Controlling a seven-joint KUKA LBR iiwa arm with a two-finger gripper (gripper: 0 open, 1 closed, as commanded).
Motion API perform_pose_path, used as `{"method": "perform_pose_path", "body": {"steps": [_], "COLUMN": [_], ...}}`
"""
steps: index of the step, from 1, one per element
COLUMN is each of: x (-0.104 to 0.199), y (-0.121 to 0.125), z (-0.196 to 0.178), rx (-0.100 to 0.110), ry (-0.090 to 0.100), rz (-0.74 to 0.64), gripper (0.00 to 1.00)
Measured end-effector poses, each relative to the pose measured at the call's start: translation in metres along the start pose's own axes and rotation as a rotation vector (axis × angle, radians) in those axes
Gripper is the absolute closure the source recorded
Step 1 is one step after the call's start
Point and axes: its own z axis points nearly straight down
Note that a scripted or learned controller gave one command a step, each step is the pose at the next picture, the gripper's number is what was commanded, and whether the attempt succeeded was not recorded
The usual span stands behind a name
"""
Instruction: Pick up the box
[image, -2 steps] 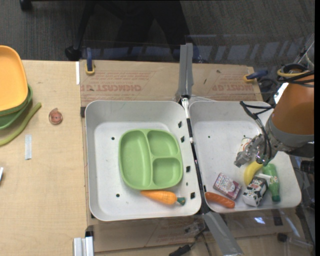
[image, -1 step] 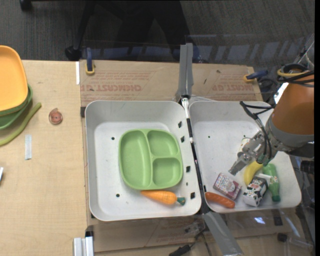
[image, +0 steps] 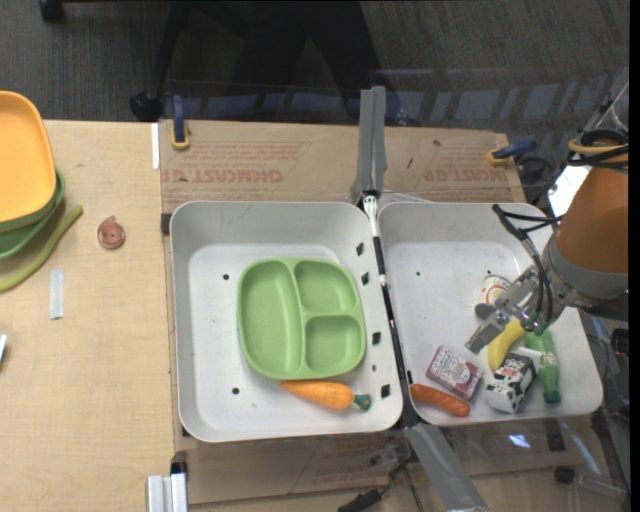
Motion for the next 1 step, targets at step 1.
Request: {"method": "perform_pose_path", "body": {"steps": [1], "x": [0.0242], "y": [0.0183], "z": [0.0076], "rx": [0.001], "ry": [0.001], "rz": [0.160], "gripper": [0.00]}}
